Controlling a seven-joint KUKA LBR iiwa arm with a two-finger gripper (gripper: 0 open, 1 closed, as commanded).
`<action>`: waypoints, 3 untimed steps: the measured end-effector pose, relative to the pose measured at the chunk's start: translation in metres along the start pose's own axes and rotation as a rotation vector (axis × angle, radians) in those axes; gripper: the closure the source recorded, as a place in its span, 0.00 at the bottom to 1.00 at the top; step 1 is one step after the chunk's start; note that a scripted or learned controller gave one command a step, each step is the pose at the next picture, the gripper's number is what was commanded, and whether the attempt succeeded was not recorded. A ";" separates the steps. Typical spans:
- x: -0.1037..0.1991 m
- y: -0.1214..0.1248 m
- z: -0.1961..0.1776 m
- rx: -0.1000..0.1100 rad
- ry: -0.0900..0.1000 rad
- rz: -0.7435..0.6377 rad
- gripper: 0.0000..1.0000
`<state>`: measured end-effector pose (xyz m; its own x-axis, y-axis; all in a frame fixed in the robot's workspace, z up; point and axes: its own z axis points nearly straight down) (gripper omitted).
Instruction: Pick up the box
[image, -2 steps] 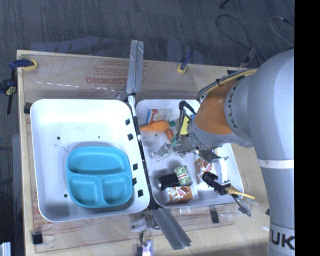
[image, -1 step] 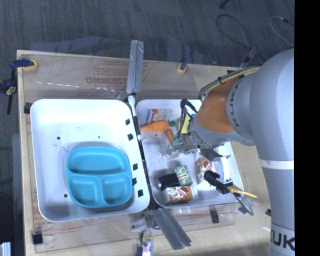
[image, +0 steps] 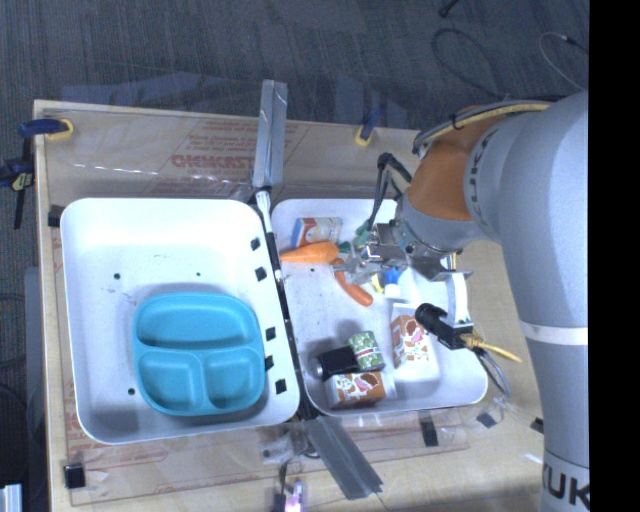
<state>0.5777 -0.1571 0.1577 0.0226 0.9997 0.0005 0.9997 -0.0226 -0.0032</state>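
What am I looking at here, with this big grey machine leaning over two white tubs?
One camera fixed above a bench looks down at a slant. The big grey robot arm with an orange band reaches in from the right; its grasping tool hangs low over the far end of the right shallow white bin. Whether it holds anything cannot be told from here. That bin contains an orange carrot, a small box with an orange and white label at the far edge, a white carton with a brown picture, a brown packet and a small green can. The left shallow white bin holds a blue plastic tray with three compartments.
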 end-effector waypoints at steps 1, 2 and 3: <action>0.000 0.000 0.000 0.000 0.000 0.000 0.00; -0.018 0.028 -0.072 -0.001 0.000 -0.051 0.00; -0.032 0.039 0.009 0.001 0.000 -0.094 0.00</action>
<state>0.6163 -0.1902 0.1483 -0.0716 0.9974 0.0007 0.9974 0.0716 -0.0040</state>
